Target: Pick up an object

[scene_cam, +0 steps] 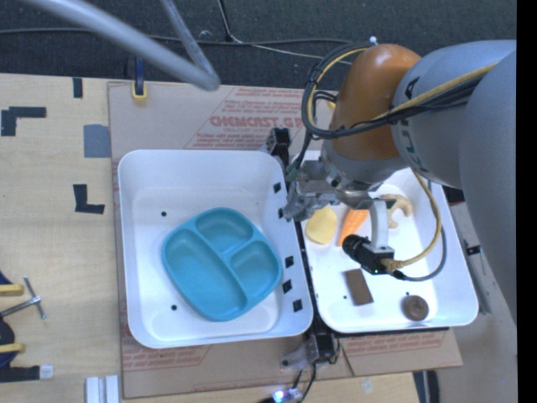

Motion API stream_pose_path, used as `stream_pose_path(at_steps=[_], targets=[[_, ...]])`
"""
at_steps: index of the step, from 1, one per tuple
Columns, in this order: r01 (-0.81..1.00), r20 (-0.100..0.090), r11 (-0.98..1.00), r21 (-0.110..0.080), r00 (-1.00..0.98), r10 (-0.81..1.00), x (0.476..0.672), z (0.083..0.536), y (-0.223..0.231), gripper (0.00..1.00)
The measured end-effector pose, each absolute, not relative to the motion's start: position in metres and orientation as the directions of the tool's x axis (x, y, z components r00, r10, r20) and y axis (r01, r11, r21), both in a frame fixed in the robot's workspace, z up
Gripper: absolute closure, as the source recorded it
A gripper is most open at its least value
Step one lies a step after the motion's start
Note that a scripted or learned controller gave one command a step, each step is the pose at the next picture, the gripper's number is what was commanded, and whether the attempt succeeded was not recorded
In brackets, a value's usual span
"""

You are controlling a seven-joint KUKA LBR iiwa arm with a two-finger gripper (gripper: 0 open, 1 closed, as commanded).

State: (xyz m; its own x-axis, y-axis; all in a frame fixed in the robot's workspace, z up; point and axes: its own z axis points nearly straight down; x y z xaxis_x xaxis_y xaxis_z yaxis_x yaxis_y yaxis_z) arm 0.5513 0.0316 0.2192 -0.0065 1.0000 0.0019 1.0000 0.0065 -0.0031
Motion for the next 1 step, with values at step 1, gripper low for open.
stream_pose_path(at_steps=[1], targets=[[1.0, 0.002, 0.008, -0.001, -0.008, 1.0, 0.5407, 0.2303, 0.0855, 1.0]])
